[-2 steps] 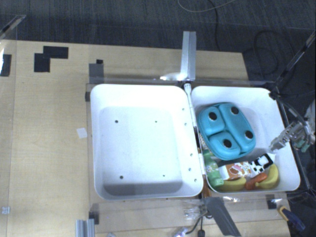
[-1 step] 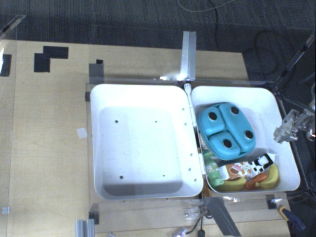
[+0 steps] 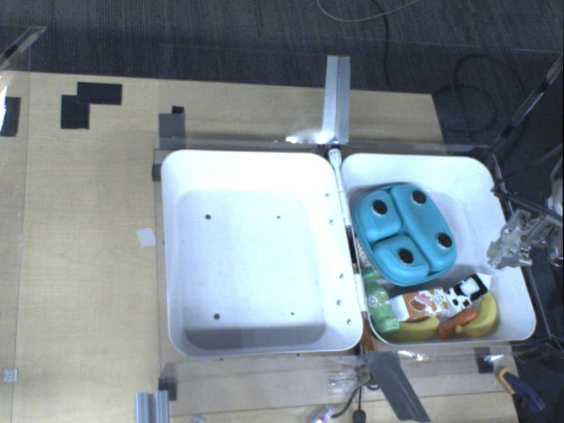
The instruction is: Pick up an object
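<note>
A turquoise plastic piece (image 3: 404, 233) with three dark holes lies in the middle of the right bin (image 3: 458, 173). Below it, at the bin's near edge, lie a colourful snack packet (image 3: 421, 306), a small black-and-white item (image 3: 464, 293) and a yellow banana-like toy (image 3: 441, 327). A green object (image 3: 375, 289) is wedged against the bin's left wall. My gripper (image 3: 514, 245) hangs at the right bin's right rim, to the right of the turquoise piece and apart from it, above the packet's end. Nothing shows in its grasp.
The left bin (image 3: 247, 254) is a shallow white tray beside the right one, separated by a metal divider rail (image 3: 337, 113). Cables (image 3: 388, 7) trail over the dark floor behind. Black tape marks (image 3: 88, 102) sit on the wooden bench at the left.
</note>
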You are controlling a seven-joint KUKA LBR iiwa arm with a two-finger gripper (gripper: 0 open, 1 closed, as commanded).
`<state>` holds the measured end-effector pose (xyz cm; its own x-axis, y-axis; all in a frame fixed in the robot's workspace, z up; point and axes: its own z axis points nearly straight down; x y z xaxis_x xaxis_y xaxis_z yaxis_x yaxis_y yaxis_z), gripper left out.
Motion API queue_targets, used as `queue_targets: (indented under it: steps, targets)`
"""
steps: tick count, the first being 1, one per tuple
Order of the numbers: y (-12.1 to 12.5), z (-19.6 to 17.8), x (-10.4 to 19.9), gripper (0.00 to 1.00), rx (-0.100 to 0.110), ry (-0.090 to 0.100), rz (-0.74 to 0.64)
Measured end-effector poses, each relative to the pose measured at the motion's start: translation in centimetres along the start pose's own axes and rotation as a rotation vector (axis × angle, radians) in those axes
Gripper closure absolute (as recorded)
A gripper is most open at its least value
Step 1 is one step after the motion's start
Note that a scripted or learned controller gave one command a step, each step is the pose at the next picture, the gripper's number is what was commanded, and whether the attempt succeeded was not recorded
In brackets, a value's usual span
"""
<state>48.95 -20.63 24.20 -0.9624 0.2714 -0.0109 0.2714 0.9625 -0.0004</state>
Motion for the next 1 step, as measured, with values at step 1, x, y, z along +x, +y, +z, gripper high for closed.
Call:
queue_targets:
  steps: [1]
  targets:
    - [0.65,-1.59,-2.13,1.00,-0.001,0.000,0.102]
